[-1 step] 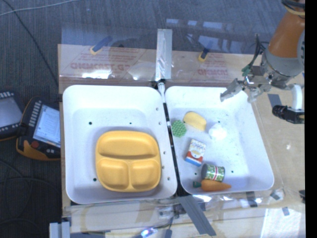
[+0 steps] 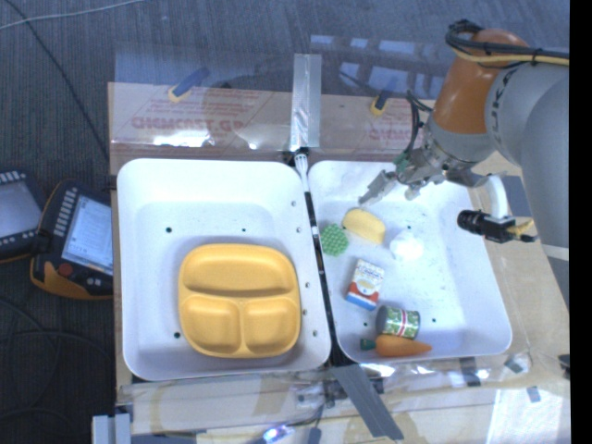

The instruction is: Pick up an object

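Lying just below end effector (image 2: 396,185): yellow object (image 2: 364,226).

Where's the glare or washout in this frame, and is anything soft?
Camera view: reflections streak the clear panel behind the bins; the white ball nearly washes into the right bin; the gripper looks slightly soft; the yellow tray in the left bin is evenly lit, faint shadow.

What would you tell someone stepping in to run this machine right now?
Gripper: open, holding nothing, hovering over the back of the right bin.
In that bin: yellow block, green scrubber, white lump, small carton, can, carrot.
Left bin: yellow divided tray.
Done: nothing picked.
Left: lower, grasp one item, lift.
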`<move>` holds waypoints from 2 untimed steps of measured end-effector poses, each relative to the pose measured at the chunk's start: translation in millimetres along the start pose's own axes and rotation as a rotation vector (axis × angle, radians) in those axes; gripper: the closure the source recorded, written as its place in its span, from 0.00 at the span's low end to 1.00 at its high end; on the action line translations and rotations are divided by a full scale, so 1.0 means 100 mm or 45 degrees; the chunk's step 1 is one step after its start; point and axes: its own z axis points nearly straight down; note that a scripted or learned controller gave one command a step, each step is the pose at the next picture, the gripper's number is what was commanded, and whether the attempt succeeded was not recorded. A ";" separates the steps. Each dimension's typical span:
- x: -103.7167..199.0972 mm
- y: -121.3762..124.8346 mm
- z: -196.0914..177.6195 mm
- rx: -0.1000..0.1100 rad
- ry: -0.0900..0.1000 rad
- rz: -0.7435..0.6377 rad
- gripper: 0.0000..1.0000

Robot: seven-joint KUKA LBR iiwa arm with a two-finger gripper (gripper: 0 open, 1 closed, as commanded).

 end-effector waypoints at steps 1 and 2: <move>0.24 -0.15 0.52 -0.006 -0.005 -0.030 0.00; 0.26 -0.15 0.47 0.001 0.004 -0.031 1.00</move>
